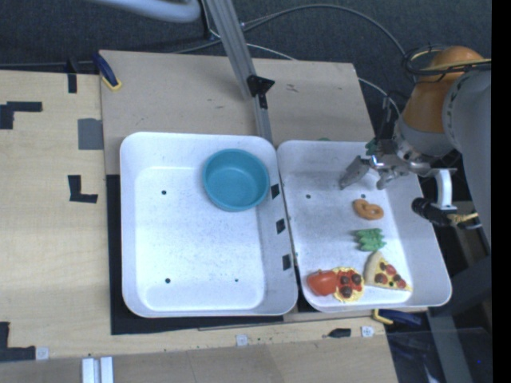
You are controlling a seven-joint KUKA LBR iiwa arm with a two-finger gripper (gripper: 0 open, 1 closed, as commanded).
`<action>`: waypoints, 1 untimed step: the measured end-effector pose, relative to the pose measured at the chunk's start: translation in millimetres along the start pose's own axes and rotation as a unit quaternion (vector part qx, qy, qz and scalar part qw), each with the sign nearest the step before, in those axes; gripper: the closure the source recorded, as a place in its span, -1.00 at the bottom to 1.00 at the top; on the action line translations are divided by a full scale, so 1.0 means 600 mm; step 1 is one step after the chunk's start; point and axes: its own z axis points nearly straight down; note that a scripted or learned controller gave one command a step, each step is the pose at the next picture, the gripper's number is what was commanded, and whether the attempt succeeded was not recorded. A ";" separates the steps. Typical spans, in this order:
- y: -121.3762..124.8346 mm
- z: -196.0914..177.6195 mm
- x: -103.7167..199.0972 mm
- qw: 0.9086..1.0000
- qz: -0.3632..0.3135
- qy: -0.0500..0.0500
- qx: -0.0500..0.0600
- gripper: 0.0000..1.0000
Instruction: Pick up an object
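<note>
My gripper (pixel 366 180) hangs over the upper part of the right bin (pixel 319 214), fingers spread open and nothing between them. Just below it lies a small brown pretzel (pixel 368 209). Further down are a green leafy piece (pixel 370 239), a pizza slice (pixel 386 274), a round pizza-like piece (pixel 348 284) and a red tomato-like piece (pixel 322 282) along the bin's near edge. A blue bowl (pixel 235 179) sits upright in the top right corner of the left bin (pixel 184 246).
A grey metal post (pixel 239 54) slants down to the gap between the bins. Cables trail across the dark floor at the back. The arm's orange band (pixel 435 94) is at the right edge.
</note>
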 end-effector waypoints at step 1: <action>0.000 0.048 0.001 1.000 0.000 0.000 -0.001 -1.00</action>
